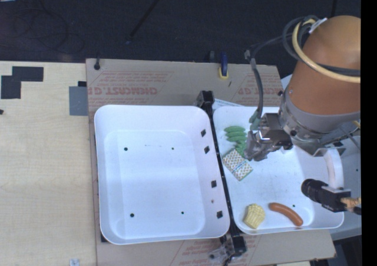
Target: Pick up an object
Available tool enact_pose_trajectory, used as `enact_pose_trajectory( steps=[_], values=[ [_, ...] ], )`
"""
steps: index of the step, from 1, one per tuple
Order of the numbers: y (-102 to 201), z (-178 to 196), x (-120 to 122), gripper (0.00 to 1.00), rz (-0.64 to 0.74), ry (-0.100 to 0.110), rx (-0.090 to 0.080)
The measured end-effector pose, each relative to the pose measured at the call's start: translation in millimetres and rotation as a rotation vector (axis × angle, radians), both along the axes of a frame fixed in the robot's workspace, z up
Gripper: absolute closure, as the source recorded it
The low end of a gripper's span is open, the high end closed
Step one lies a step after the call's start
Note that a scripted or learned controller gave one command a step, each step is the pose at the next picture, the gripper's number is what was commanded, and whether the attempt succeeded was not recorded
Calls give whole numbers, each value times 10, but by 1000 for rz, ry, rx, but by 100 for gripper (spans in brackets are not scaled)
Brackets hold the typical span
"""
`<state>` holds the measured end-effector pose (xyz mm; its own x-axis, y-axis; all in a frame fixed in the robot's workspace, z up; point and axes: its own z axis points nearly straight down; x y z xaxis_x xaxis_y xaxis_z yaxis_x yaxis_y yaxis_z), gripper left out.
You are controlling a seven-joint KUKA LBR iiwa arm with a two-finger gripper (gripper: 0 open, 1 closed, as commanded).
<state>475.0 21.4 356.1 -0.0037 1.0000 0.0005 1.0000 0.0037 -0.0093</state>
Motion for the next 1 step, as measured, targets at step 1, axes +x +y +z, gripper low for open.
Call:
enact_pose_trajectory(
  steps=[1],
  values=[
    [-31, 123, 8, 100, -4, -2, -1]
  ],
)
